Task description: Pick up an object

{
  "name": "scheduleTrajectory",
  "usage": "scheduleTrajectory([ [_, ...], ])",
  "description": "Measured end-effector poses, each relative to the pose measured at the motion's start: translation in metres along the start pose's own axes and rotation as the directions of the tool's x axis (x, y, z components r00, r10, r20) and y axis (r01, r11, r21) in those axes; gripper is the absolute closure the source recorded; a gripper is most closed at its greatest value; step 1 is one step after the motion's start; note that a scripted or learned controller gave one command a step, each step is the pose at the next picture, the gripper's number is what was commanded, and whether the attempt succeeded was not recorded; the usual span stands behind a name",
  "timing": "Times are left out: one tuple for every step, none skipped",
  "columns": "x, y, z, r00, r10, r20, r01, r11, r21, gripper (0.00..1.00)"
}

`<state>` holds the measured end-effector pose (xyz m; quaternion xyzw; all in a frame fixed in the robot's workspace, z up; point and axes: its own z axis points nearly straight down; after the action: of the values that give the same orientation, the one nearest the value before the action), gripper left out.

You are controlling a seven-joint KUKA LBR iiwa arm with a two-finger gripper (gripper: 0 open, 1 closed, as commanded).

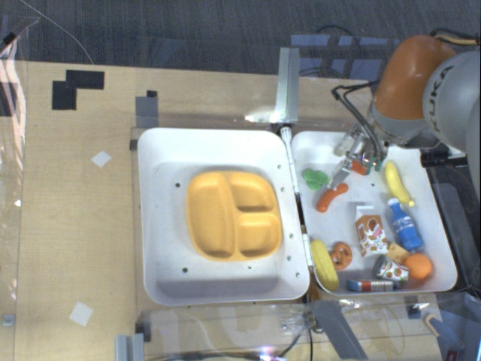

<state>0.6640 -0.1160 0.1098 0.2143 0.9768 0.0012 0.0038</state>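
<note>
- Tool (342, 173) over the right bin's (443, 277) far half, just above the carrot (331, 197); finger spread cannot be told.
- Left bin (150, 224) carries a yellow tray (233, 214), margins bare.

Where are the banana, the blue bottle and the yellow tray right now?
banana (398, 183), camera view, middle of its curved body
blue bottle (406, 229), camera view, its label
yellow tray (213, 220), camera view, floor of long compartment

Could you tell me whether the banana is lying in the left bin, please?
No, the banana lies in the right bin, while the left bin holds a yellow tray.
</note>
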Motion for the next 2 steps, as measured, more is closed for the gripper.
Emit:
scheduleTrajectory([
  [0.032, 0.004, 0.01, 0.974, 0.226, 0.001, -0.226, 0.974, 0.001, 0.0],
  [0.06, -0.001, 0.02, 0.999, 0.049, 0.006, -0.049, 0.999, -0.002, 0.0],
])
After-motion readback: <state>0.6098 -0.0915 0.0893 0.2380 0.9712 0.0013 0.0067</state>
